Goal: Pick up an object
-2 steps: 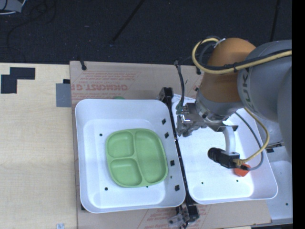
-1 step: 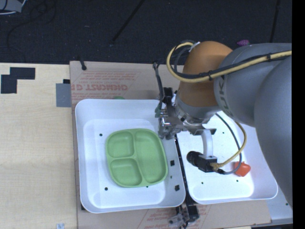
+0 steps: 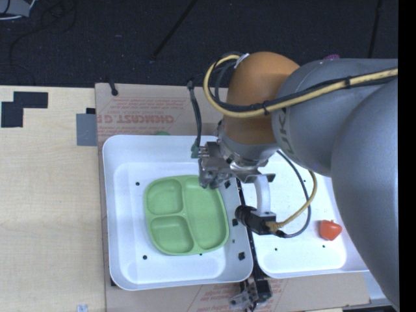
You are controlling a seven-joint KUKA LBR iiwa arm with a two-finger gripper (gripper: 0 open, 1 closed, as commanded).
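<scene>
A light green divided plate [image 3: 185,216] with three compartments lies flat in the left white bin [image 3: 123,174]. A small red object [image 3: 329,229], shaped like a strawberry or pepper, sits in the right white bin [image 3: 305,259] near its right wall. My gripper [image 3: 211,174] hangs over the far right edge of the green plate, close to the wall between the two bins. The orange band and grey wrist above it hide most of the gripper.
The big grey arm covers the right side of the view and much of the right bin. Yellow and black cables loop around the wrist. A cardboard sheet [image 3: 143,112] lies under the bins, with a wooden bench top [image 3: 45,194] at left.
</scene>
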